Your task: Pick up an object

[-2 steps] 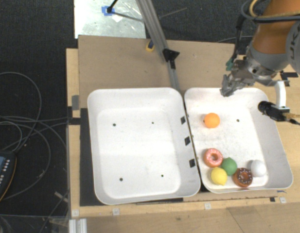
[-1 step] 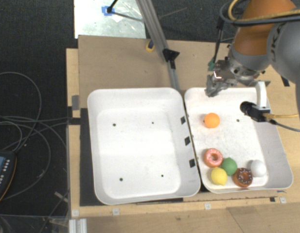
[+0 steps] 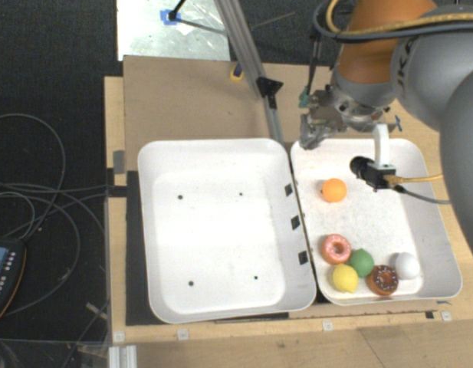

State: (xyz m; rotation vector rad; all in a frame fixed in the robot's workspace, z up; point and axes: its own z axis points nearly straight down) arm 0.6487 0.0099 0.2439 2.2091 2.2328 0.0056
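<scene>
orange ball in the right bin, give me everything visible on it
The orange ball is small, round and smooth, plain orange with a matte look, possibly a toy fruit. It lies alone on the floor of the right bin, in its upper half, touching nothing else. The gripper hangs above and to the left of it.

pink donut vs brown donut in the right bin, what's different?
The pink donut has pink icing; the brown donut is chocolate-dark with sprinkles. The pink donut lies nearer the divider, touching the green ball and yellow ball; the brown donut lies near the front rim beside the white ball. Both are similar-sized rings, lying flat.
</scene>
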